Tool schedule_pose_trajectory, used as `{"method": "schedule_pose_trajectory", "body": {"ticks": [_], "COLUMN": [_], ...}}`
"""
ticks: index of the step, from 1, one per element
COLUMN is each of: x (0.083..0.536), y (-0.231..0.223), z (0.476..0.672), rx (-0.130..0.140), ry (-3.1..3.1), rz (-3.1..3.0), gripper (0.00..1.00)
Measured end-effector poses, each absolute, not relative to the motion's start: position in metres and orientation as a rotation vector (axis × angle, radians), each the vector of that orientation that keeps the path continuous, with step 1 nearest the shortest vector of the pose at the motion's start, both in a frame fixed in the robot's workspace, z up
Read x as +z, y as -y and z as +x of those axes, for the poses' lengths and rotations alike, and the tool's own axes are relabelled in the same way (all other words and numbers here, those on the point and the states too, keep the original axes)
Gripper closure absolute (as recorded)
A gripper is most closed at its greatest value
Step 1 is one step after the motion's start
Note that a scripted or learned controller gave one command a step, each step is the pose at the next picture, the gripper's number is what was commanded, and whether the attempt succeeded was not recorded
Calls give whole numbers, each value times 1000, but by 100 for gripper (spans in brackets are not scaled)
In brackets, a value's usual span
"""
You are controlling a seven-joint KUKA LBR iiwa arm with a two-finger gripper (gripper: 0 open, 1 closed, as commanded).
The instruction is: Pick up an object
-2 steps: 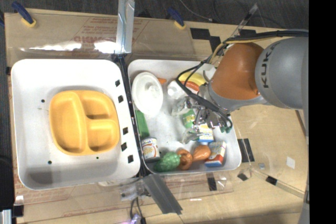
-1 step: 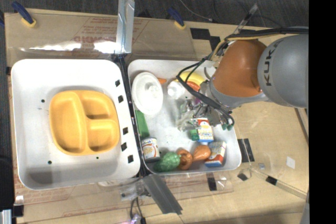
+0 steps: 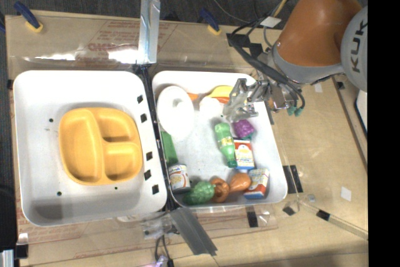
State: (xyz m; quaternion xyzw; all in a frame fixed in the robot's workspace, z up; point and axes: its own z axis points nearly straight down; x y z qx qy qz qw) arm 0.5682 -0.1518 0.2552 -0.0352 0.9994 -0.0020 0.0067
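Observation:
My gripper (image 3: 239, 104) hangs over the back right part of the right bin (image 3: 269, 134), close above a purple toy (image 3: 244, 129) and a green bottle (image 3: 224, 142). A yellow-orange piece (image 3: 217, 93) lies just left of the gripper. Nothing visible sits between the metal fingers. A white round lid (image 3: 174, 111) lies at the bin's back left. Along the front lie a small can (image 3: 179, 177), a green leafy toy (image 3: 201, 192), an orange-brown toy (image 3: 229, 185) and two small cartons (image 3: 244, 155).
The left bin (image 3: 31, 153) holds a yellow divided tray (image 3: 100, 144). A dark green item (image 3: 169, 147) stands against the right bin's left wall. The orange-banded arm (image 3: 312, 28) and its cables reach in from the back right.

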Motion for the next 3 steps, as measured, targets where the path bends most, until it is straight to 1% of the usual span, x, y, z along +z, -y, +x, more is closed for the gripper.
{"method": "schedule_pose_trajectory", "body": {"ticks": [1, 2, 3], "x": [284, 312, 222], "y": [157, 187, 209], "z": [622, 651, 657], "rx": [-3, -5, 2], "ry": [-3135, -3136, -3117], "rz": [-45, -2, -411], "gripper": [100, 100, 100]}}
